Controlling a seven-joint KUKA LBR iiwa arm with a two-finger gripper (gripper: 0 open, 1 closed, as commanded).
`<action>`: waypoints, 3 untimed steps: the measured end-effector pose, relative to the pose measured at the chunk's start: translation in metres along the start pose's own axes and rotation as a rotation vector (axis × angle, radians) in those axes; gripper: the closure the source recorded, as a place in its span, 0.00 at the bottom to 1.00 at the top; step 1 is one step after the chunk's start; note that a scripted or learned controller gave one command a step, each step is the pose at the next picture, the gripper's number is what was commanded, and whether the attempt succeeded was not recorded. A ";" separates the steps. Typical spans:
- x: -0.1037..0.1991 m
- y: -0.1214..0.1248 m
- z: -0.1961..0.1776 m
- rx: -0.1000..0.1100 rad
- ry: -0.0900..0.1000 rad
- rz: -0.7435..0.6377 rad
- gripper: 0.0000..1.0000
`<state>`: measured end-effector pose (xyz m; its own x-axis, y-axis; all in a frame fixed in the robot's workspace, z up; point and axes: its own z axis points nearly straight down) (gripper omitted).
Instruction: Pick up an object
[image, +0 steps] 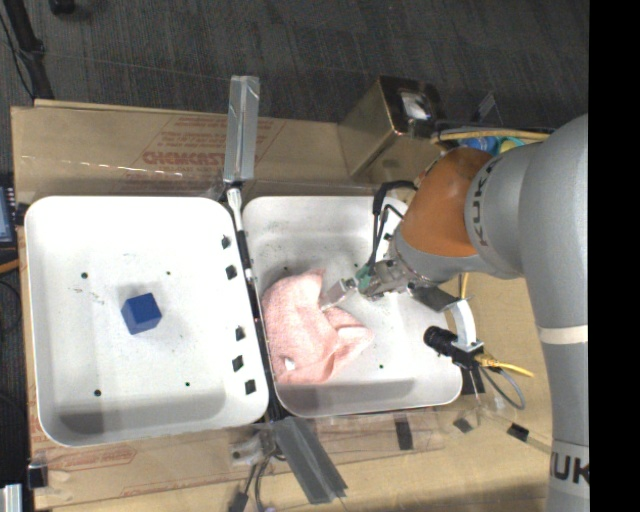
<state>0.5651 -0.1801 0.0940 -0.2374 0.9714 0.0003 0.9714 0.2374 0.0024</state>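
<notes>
A crumpled pink cloth (308, 327) lies in the right bin (300, 220), against its left wall. A small blue cube (141, 312) sits alone in the left bin (120, 225). My gripper (345, 290) reaches in from the right and is low over the cloth's upper right edge, touching or nearly touching it. The grey arm with its orange band (445, 215) hangs above the right bin's right half and hides part of it.
A metal divider with black clips (240, 300) runs between the two bins. A brown cardboard box (385, 125) stands behind the right bin. Cables and a black-and-yellow fitting (470, 355) hang by the right bin's right rim.
</notes>
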 end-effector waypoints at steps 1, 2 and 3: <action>0.044 -0.047 0.001 0.000 0.000 -0.188 0.00; 0.070 -0.073 0.000 -0.001 -0.002 -0.230 0.00; 0.077 -0.023 0.001 0.001 -0.003 -0.205 0.00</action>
<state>0.5249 -0.1103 0.0931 -0.4298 0.9029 -0.0027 0.9029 0.4298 0.0010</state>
